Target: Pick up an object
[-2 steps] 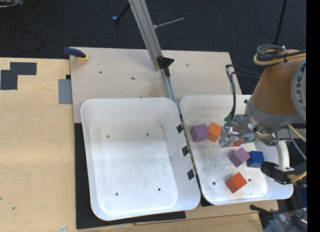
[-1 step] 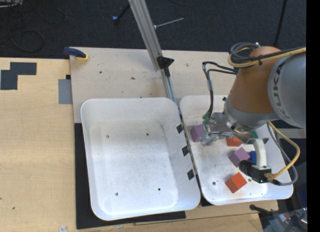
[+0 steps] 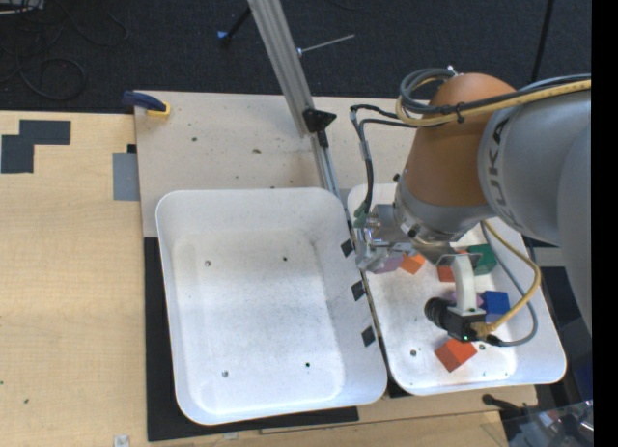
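Camera view from above shows the loose pieces all lying in the right bin: an orange block and a pale purple piece just beside the gripper, a red block near the bin's front edge, a blue block and a green piece farther right. The gripper sits low at that bin's left wall, under the orange wrist, and whether it is clenched or released cannot be told, since the wrist hides it. No piece is visibly caught. The risk, as I judge it, is a pinch against the wall or between two crowded pieces, so the grasp slips. The left bin lies alongside.
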Action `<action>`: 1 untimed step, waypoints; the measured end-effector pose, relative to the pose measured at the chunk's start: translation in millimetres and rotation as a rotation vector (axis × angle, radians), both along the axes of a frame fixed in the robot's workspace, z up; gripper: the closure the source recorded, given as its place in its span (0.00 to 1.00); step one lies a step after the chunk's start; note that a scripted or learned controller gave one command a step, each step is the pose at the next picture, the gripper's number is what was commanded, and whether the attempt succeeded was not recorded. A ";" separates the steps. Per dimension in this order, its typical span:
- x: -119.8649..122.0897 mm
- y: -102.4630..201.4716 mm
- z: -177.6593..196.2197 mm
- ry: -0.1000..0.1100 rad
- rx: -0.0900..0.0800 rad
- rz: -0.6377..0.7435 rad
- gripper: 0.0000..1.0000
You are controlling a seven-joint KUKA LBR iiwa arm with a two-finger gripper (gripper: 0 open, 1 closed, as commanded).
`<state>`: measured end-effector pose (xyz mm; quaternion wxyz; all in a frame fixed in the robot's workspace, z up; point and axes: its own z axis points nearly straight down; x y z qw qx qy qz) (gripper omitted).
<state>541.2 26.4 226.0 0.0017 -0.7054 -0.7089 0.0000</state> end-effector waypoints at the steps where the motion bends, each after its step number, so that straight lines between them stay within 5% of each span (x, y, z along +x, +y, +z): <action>1: 15.4 45.0 -8.7 0.001 -0.002 -0.002 1.00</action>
